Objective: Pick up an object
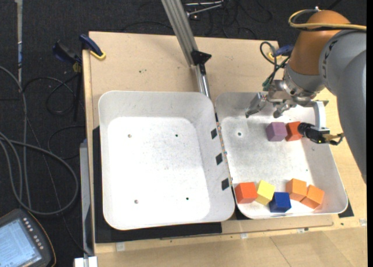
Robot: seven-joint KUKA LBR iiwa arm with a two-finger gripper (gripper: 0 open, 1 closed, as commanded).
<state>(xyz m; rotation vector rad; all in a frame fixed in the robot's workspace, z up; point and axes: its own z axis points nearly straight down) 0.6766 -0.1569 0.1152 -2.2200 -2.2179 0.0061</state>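
Observation:
My gripper (268, 108) hangs over the far part of the right bin (233, 114), its two fingers spread open with nothing between them. A purple block (276, 130) lies just in front of the fingers, a short gap below them. Touching the purple block's right side is an orange-red block (293, 130). Along the bin's near edge sit an orange block (246, 192), a yellow block (265, 192), a blue block (280, 201) and two more orange blocks (306, 192).
The left bin (111, 143) stands beside the right one, joined by black clips (220, 158) along the shared rim. A slanted metal pole (180, 21) crosses the back of the bench. A blue and yellow clamp (90, 45) grips the bench's far left corner.

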